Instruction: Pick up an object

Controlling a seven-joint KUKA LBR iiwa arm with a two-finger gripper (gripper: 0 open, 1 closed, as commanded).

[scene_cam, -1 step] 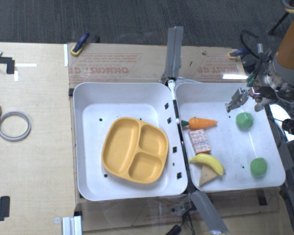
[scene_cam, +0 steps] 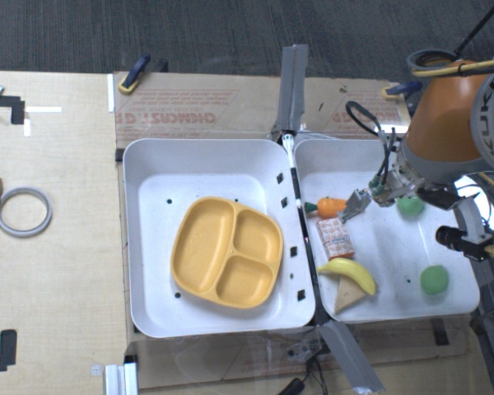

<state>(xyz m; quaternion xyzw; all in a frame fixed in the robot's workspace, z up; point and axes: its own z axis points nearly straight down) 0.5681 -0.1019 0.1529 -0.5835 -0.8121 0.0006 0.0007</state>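
bench (scene_cam: 49,138): pale wood, tape roll (scene_cam: 22,211) | floor (scene_cam: 189,15): dark carpet | gripper (scene_cam: 354,206): opening unclear

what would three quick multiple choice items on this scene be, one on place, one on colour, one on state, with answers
1. Where does the yellow divided plate lie?
A. left bin
B. right bin
C. on the bench

2. What colour is the ball near the right bin's lower right corner?
A. red
B. green
C. blue

3. How does the banana lie?
A. between the gripper's fingers
B. on the plate
C. on the bin floor, apart from the gripper

Answers: A, the plate sits in the left bin; B, the ball is green; C, the banana rests below the gripper, by the snack packet.
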